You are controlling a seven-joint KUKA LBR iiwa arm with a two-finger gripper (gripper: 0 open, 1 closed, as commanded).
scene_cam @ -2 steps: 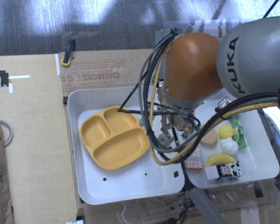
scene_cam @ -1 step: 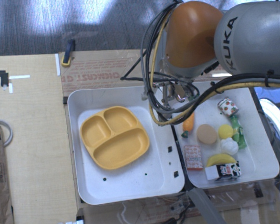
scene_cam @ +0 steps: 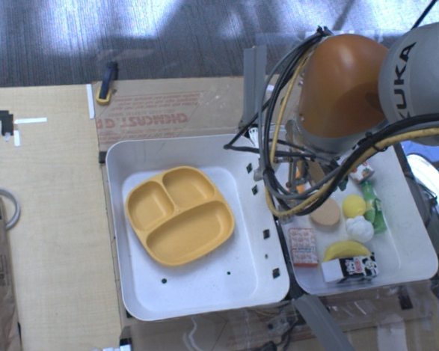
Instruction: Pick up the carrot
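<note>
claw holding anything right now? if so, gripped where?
Cannot tell. The arm sits low over the right bin, and its orange band and cables cover the claw. A sliver of orange, maybe the carrot, shows beneath the cables, but no grip is visible.

Two shallow white plastic bins (scene_cam: 123,238) sit side by side. One yellow three-compartment plate (scene_cam: 179,214) lies at nine o'clock. Roughly seven small food items (scene_cam: 348,229) cluster at four o'clock, partly hidden.
</note>
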